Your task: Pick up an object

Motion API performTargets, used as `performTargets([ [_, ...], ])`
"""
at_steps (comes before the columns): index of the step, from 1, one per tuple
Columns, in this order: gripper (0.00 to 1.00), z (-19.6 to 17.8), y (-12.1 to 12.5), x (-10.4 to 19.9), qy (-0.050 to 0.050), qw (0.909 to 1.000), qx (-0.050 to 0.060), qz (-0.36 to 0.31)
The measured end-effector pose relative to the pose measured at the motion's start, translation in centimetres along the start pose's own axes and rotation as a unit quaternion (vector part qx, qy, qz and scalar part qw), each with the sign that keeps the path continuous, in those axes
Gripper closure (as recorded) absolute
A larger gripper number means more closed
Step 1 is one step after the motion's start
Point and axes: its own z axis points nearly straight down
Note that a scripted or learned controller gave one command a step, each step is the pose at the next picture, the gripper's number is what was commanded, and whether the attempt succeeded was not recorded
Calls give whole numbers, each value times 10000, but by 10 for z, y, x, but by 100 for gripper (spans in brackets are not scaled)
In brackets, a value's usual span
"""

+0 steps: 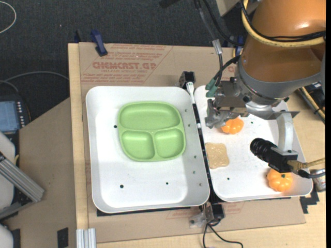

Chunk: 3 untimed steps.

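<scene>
My gripper (221,119) hangs low over the far left part of the right bin (243,190), close to the wall between the two bins. A small orange pumpkin-shaped toy (232,126) lies right at the gripper's near side, partly covered by it; whether it is gripped I cannot tell. A flat tan square like a slice of bread (217,155) lies on the bin floor just nearer than that. A second orange pumpkin toy (280,180) sits in the bin's near right corner.
The left bin (103,154) holds a green three-compartment plate (151,130) near its middle. The big orange and grey arm (282,40) covers the far right of the right bin. Cardboard lies under both bins.
</scene>
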Motion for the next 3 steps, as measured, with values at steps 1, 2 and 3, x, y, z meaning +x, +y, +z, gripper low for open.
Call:
performTargets([
  [1,100,-38,1,49,12,10000,-67,-12],
  [2,100,-14,0,106,5,10000,-18,-19],
  [3,100,49,10,30,-18,10000,-1,59],
])
